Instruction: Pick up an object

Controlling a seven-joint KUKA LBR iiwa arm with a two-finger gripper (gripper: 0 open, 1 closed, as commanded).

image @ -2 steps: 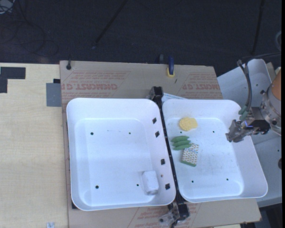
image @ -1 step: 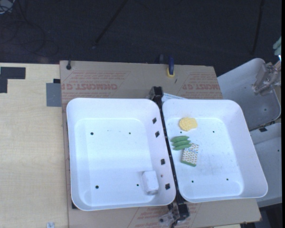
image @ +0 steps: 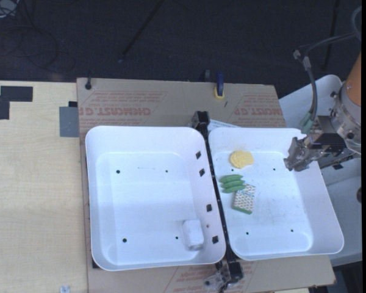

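The gripper (image: 294, 159), fingers' state unclear, hangs over the right bin's (image: 317, 224) right edge, while the yellow round piece (image: 241, 159) lies leftward, near the far-left corner

Two white bins (image: 97, 163). One yellow round thing (image: 241, 159), one green pea pod (image: 232, 183), one checkered block (image: 244, 199), one white lump (image: 193, 233).

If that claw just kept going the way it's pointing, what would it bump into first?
The gripper points left over the right bin. Continuing so, it would likely meet the yellow round piece first, though its height above the bin floor is unclear.
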